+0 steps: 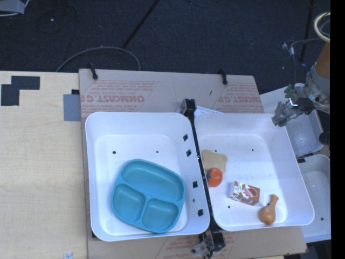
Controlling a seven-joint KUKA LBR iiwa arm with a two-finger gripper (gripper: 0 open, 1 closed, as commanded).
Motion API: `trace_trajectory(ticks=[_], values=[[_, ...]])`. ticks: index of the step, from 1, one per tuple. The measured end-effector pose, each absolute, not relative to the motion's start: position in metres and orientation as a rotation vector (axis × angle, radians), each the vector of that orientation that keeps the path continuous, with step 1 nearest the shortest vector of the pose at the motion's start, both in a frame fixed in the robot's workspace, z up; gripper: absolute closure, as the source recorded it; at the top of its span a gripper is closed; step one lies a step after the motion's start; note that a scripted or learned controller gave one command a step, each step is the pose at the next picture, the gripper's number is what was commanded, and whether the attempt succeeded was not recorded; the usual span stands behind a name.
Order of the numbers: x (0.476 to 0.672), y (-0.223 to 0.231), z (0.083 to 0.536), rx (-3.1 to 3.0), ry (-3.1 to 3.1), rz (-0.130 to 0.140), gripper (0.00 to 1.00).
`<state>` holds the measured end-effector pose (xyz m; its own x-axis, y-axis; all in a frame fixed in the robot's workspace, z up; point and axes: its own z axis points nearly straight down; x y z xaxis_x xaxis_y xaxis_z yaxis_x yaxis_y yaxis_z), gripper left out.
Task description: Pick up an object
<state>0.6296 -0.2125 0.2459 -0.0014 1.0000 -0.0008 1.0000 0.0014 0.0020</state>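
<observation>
Two white bins (97, 144) sit side by side on cardboard (140, 93) atop a wooden bench (38, 171).

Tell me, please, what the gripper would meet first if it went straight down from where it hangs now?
Probably the upper right rim of the right bin. The gripper hangs at that corner, apart from the toys lower in the bin. Depth is hard to judge from above, so it could also land just inside the rim.

blue divided plate (148, 195) in left bin (102, 128), gripper (284, 112) above right bin's (280, 144) far corner
</observation>
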Motion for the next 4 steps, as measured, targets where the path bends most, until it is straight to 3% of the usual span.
trace_trajectory(ticks=[4], values=[[0.568,0.013,0.235,2.221,2.228,-0.004,1.00]])
